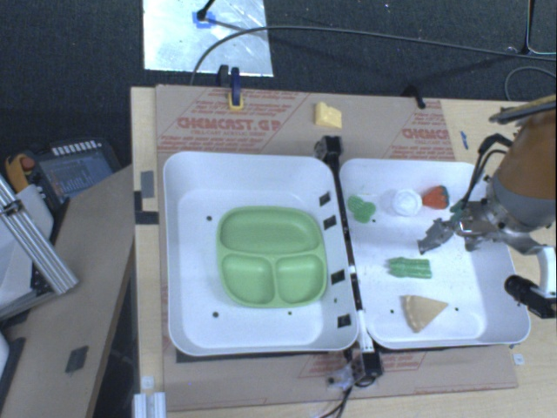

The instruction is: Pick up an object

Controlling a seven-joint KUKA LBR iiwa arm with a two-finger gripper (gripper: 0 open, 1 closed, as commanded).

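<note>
The right bin (496, 320) holds several small objects. A green leafy piece (360, 207), a white round piece (406, 202) and an orange-red piece (434, 198) lie along its far side. A long green piece (409, 268) lies in the middle and a tan wedge (422, 311) near the front. My gripper (435, 234) hangs over the bin's right half, just above and to the right of the long green piece and below the orange-red one. I see nothing held in it.
The left bin (187, 320) carries a green divided plate (270, 256). A yellow block (328, 115) lies on the cardboard behind the bins. The arm's grey body (522, 194) covers the right bin's right rim.
</note>
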